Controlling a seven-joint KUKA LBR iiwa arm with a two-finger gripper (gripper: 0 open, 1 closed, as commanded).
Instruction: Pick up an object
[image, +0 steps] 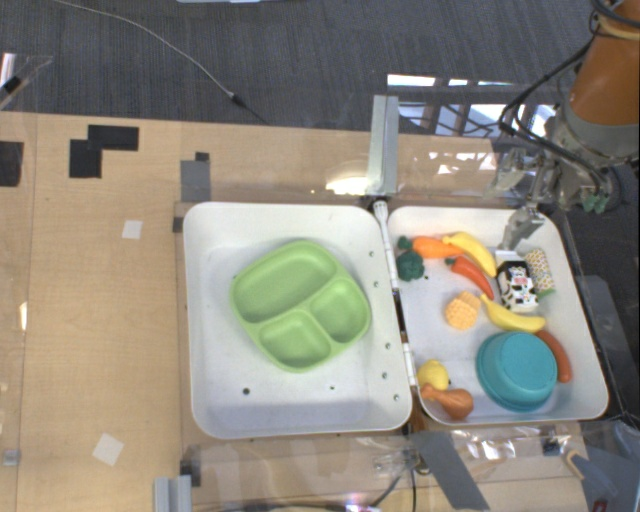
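Note:
My gripper (518, 232) hangs over the back of the right bin (592, 400), above and just behind a black-and-white cow toy (516, 286). Nothing shows in its grasp. Beside the cow lie a patterned cob (541, 268), a yellow banana (472, 250), an orange carrot (430, 247) and a red pepper (470, 272). Further forward are a yellow knobbly fruit (461, 311), a second banana (512, 318), a teal bowl (516, 370) and a red sausage (557, 356).
A green broccoli piece (409, 264) sits by the divider between the bins. A yellow lemon (433, 375) and a brown piece (452, 402) lie at the right bin's front left. The left bin (215, 400) holds a green divided plate (300, 305).

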